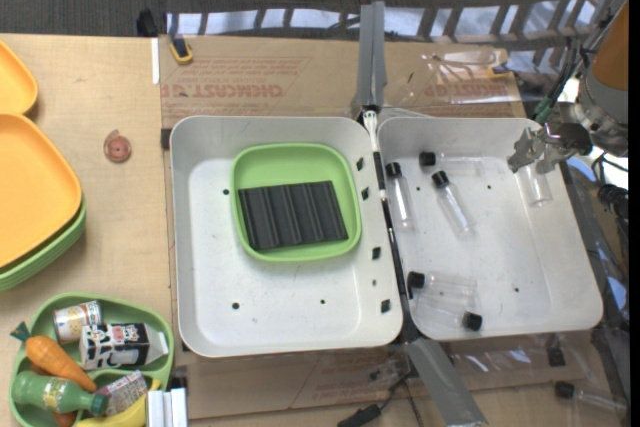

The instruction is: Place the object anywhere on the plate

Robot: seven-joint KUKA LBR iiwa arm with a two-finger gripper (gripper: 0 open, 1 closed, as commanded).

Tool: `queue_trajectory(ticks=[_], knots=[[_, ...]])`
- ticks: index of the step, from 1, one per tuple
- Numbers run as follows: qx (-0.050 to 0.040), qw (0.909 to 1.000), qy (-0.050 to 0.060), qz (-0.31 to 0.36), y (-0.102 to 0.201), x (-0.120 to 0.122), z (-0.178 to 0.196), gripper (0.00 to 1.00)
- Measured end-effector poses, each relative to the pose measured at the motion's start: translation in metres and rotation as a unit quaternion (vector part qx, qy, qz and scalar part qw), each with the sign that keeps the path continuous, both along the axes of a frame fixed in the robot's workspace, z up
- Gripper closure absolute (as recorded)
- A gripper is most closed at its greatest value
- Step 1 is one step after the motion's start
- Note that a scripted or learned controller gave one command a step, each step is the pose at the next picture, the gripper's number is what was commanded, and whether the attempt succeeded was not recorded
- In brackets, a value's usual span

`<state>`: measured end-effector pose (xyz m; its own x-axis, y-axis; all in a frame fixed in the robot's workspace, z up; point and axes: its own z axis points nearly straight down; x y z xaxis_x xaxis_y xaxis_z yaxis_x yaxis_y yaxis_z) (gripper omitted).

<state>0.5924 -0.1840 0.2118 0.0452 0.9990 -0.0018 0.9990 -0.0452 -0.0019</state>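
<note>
A green bowl [40, 315] of toy food is seen nearest the camera, at the tabletop's [120, 95] near left corner; a toy carrot [55, 360], a green bottle [50, 393] and small cans [78, 320] are held in it. Stacked orange plates [30, 185] are seen behind the bowl.

The left bin [200, 315] is occupied by a green plate [290, 165], on which a dark ribbed mat [292, 215] is laid. In the right bin [560, 315], beside the left bin, clear tubes with black caps are scattered: one [398, 193] just beside the shared wall, one [452, 202] further right, and two near the front edge [440, 289], one of these capped at [472, 321]. A loose black cap [427, 158] is seen behind them.

The gripper [535, 160] is seen over the right bin's far right part, well apart from the green plate. A clear tube [538, 185] is seen hanging between its fingers, gripped at the upper end, above the bin floor.
</note>
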Motion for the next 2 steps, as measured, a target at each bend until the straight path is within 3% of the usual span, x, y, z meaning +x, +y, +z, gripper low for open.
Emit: queue_trajectory(ticks=[1,2], knots=[[0.0000,1.0000,0.000,0.000,0.000,0.000,0.000,0.00],[0.0000,0.9986,-0.001,-0.053,0.011,-0.021,0.033,0.00]])
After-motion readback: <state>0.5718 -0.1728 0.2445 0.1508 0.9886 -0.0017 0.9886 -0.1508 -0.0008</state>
